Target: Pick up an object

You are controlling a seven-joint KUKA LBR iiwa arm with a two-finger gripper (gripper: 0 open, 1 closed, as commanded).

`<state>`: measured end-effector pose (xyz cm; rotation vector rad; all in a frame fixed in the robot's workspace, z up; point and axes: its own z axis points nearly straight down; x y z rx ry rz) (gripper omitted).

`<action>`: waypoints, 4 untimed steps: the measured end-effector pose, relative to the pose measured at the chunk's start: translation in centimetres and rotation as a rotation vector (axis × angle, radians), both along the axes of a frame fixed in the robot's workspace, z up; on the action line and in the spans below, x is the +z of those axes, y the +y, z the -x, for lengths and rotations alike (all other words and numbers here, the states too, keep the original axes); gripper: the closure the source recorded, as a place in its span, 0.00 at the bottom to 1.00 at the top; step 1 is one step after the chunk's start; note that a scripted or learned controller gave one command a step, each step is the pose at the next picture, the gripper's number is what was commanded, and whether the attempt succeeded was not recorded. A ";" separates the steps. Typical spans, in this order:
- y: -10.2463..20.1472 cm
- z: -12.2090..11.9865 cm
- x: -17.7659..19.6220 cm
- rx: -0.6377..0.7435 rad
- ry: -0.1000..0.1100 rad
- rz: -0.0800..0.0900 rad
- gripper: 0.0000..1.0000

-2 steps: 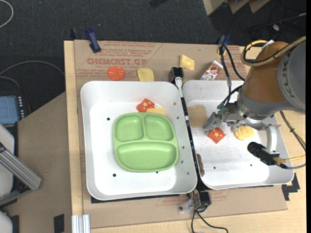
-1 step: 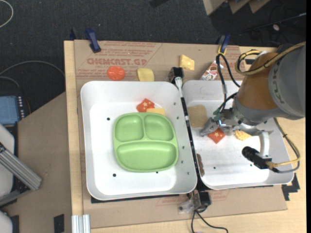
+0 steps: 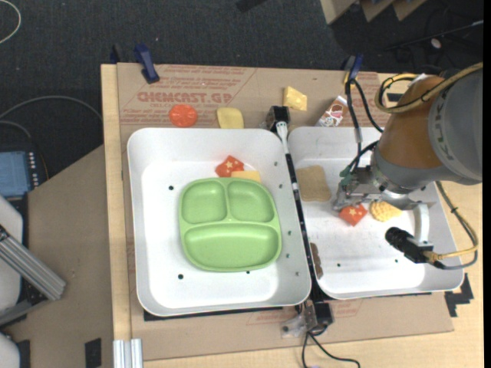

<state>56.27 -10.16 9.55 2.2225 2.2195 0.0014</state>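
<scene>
**Hand low in the right bin**

The hand (image 3: pixel 349 198) is just above a red piece (image 3: pixel 354 215); I cannot tell if it grips. A cracker (image 3: pixel 312 182) lies near (left side). The cardboard table (image 3: pixel 184 90) reads "CHEMCAST". Dark carpet (image 3: pixel 61 21) surrounds.

Two white bins (image 3: pixel 146 228) sit on the worktop (image 3: pixel 115 129). One green divided tray (image 3: pixel 229 225). Two red pieces (image 3: pixel 229 166), one orange round piece (image 3: pixel 182 115), several yellowish pieces (image 3: pixel 229 118), one tan square (image 3: pixel 312 182).
</scene>
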 end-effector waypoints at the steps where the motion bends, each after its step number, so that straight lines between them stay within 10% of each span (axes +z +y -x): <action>1: 7.6 3.1 12.7 0.009 -0.007 -0.002 1.00; 2: 0.9 1.5 8.7 -0.003 0.003 0.001 1.00; 3: 6.6 6.1 12.5 0.005 0.005 -0.002 1.00; 4: 11.8 3.8 16.0 0.005 -0.003 0.000 1.00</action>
